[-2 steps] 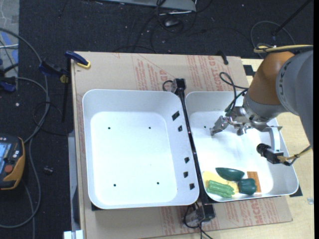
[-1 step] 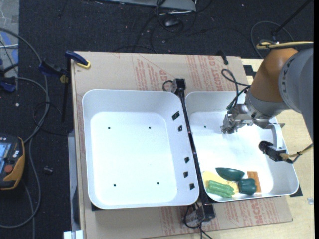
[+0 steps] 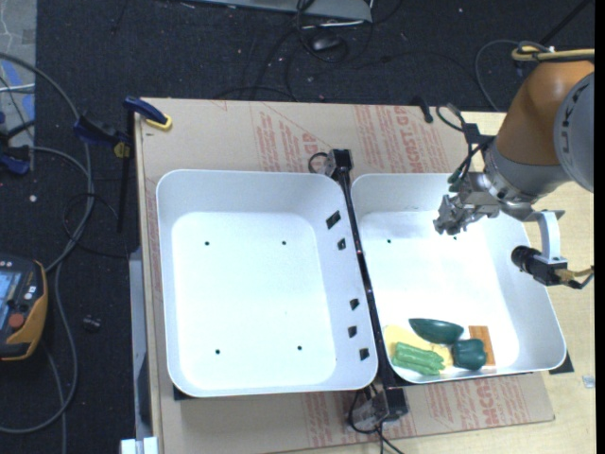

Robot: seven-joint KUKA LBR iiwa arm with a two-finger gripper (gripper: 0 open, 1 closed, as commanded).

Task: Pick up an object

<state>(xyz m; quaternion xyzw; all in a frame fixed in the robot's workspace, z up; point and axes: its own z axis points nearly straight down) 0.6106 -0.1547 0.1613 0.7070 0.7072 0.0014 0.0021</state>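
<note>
Several small objects cluster at the near edge of the right-hand shallow white bin.
The end effector hovers over that bin's far end, grip state impossible to tell; the ridged green plastic piece lies well apart toward the near edge, long axis roughly crosswise.

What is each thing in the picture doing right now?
gripper: up over the right bin's far end, nothing seen in it
right bin: holds the toys at its near edge
dark green bowl-shaped toy: lying untouched
light green toy: lying flat
teal toy: resting beside it
</note>
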